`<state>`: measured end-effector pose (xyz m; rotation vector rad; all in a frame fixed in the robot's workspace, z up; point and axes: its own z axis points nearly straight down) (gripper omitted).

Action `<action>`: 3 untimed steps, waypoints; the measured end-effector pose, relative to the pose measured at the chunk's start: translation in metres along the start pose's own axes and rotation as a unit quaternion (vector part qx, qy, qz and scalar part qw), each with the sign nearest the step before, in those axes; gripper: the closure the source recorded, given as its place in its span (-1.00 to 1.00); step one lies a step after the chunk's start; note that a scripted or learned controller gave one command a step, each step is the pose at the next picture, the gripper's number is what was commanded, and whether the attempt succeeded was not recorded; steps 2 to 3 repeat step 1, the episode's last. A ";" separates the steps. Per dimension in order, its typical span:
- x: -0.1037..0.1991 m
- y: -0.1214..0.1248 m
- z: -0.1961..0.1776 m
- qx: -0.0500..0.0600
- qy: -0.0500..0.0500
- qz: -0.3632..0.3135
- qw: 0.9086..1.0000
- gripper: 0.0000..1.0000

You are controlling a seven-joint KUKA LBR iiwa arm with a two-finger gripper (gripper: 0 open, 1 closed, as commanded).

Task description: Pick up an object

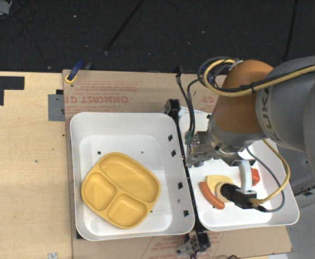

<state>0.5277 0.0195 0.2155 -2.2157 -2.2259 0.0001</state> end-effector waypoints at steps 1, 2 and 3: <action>0.054 0.011 0.003 0.000 0.000 0.000 1.000 1.00; 0.054 0.011 0.003 0.000 0.000 0.000 1.000 1.00; 0.054 0.011 0.003 0.000 0.000 0.000 1.000 1.00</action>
